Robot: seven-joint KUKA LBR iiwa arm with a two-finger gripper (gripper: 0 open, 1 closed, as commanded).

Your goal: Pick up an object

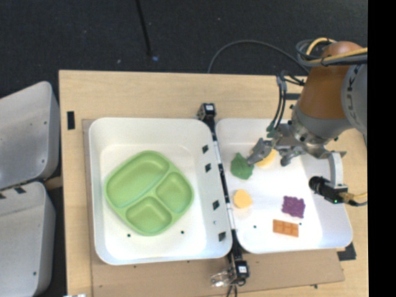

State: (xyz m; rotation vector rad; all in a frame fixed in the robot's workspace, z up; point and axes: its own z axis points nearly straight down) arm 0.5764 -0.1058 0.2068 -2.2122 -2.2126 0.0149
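Dark carpet surrounds a wooden bench (74, 98) carrying two shallow white bins side by side. At the frame's lower left, the left bin (99, 240) holds a green divided plate (148, 192). The right bin (334, 228) holds several small toys: a green piece (240, 167) near its upper left corner, a yellow piece (267, 159) just beside it, an orange-yellow round piece (242, 198) below, a purple block (293, 206) and an orange wafer-like tile (286, 228) toward the lower right. The gripper (270, 152) hangs low over the green and yellow pieces, its fingers spread apart with nothing seen between them. Judging by this, the arm is at the approach stage of the pick. Next it would likely need to settle over one piece, probably the yellow one, and close squarely without nudging its neighbour away.
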